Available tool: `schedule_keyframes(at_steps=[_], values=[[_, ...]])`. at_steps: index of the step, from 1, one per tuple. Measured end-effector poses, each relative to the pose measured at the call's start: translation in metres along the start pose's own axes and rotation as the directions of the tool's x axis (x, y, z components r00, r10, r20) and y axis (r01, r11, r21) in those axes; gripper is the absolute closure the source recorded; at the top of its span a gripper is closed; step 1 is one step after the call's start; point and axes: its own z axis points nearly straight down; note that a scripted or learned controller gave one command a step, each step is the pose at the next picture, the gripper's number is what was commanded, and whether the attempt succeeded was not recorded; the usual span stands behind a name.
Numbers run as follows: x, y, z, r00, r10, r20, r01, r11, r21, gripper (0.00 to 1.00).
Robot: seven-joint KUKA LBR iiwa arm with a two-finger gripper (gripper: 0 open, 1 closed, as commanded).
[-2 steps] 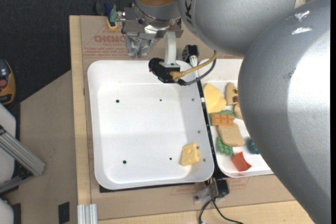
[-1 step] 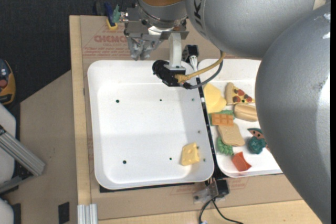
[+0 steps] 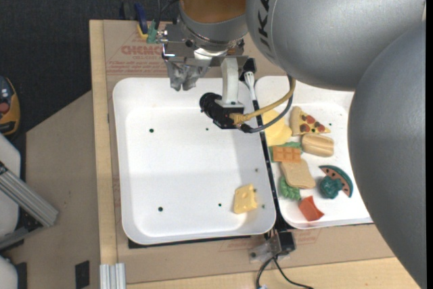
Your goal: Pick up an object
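I'm looking down on both bins. The arm is reaching in from the right and covering most of the upper frame. The gripper is hanging over the far rim of the left bin, near its top edge. The view is too steep and cluttered for me to say what the hand is doing, so I'm calling its state unknown. I'm not seeing anything carried under it.

Candidates for the pick:
- A yellow cheese piece is lying alone in the left bin, near the front right corner, well apart from the gripper.
- The right bin is holding the rest: a pizza slice, a bread roll, an orange cracker, a toast slice, a watermelon slice, and a red piece. They're packed close, several touching.

Progress, as I'm judging it: the pick is not yet done. Nothing is lifted and every object is resting in a bin. What's left is basically everything: choosing a target, travelling over it, descending, closing, lifting. I'm reading the cheese piece as the easiest grab since it's isolated; the right bin's pile is risking a multi-object or glancing grasp.
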Motion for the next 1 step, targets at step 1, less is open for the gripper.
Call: schedule_keyframes(at_steps=[1], values=[[-0.0002,-0.0316,0.0085,1.000,0.000,0.001,0.000,1.000,0.000,1.00]])
